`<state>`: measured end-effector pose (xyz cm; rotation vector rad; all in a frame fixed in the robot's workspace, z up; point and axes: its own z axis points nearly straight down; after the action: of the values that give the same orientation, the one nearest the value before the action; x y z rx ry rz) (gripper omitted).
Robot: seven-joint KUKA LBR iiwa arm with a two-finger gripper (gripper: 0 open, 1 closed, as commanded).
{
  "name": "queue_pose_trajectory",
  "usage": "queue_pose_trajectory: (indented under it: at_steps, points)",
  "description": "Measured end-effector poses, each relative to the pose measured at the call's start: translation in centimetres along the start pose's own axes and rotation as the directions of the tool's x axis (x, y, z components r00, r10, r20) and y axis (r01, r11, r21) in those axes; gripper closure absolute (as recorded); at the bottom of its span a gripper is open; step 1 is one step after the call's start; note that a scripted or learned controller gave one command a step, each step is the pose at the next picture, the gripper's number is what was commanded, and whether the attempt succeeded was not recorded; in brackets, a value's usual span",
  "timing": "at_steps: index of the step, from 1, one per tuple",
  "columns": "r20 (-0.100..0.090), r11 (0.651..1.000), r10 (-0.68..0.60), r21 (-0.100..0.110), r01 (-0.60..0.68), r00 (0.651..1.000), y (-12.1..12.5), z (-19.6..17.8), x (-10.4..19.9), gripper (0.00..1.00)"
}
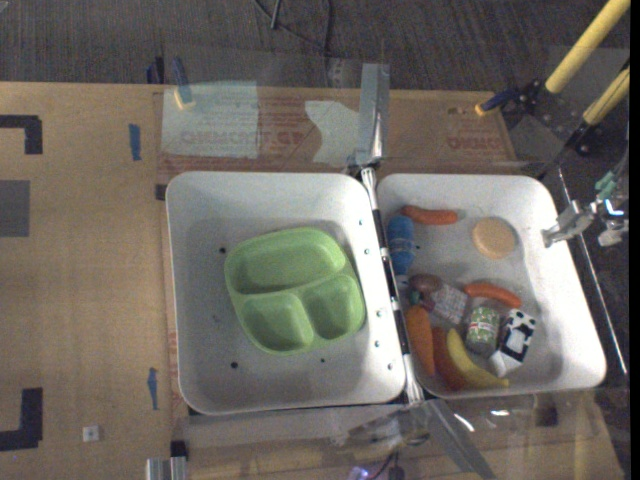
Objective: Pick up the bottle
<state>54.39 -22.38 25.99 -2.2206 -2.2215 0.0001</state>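
A small blue bottle [400,244] lies against the left wall of the right bin [560,298], pointing toward the far side. A clear container with a green label [483,326] rests nearer the front among other items. My gripper [582,222] hangs at the right bin's far right rim, well to the right of the blue bottle and touching nothing in the bin. No object is seen between its parts.
The right bin also holds an orange sausage [430,214], a tan disc [494,237], a carrot [420,338], a banana [472,364] and a black-and-white item [516,334]. A green divided plate [294,289] sits in the left bin [200,218]. Yellow-handled tools [585,38] stand at the back right.
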Motion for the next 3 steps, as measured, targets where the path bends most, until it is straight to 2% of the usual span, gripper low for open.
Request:
queue_pose_trajectory:
  at_steps: [1,2,3]
  points:
    - [0.002,0.997,0.076,-0.002,-0.076,0.997,7.6,-1.1,0.1,0.0]
    - [0.006,0.997,0.072,-0.007,-0.072,0.997,7.8,-2.3,0.3,1.0]
    - [0.001,0.927,0.375,-0.004,-0.375,0.927,11.1,-10.6,3.3,1.0]
